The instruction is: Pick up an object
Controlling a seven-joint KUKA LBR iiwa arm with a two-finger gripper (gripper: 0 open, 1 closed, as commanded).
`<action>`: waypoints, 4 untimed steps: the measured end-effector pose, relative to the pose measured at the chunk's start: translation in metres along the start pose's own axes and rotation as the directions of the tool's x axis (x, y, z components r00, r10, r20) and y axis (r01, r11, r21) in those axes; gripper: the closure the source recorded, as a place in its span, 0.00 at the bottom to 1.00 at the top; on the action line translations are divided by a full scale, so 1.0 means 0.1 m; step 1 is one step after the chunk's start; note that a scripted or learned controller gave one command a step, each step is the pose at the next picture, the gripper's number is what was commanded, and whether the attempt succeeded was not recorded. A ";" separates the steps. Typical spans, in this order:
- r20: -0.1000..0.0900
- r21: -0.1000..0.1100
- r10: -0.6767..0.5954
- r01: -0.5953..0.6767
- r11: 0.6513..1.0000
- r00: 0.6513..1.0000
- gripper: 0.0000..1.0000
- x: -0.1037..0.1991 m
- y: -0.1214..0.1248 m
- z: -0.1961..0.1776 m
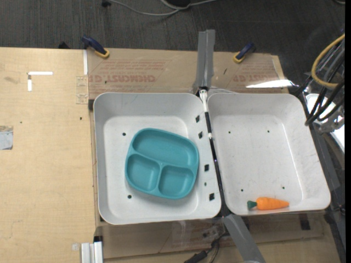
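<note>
One carrot [268, 204] lies at the right bin's [307, 147] near edge. One teal plate [162, 163], three compartments, sits in the left bin [104, 147]. Two bins rest on cardboard [142, 73] held by two clamps [94, 45]. Gripper state: cannot tell.

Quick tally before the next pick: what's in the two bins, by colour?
Teal: 1, the divided plate in the left bin.
Orange: 1, the toy carrot at the near edge of the right bin.
Total: 2
</note>
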State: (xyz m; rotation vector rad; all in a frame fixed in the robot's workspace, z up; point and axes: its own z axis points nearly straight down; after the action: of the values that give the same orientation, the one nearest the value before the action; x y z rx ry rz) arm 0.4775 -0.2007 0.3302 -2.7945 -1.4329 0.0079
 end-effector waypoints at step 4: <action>0.000 0.000 0.000 0.000 1.000 1.000 0.00 0.00 0.00 0.00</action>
State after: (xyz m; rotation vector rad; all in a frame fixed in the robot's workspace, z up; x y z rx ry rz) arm 0.4775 -0.2007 0.3302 -2.7945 -1.4329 0.0079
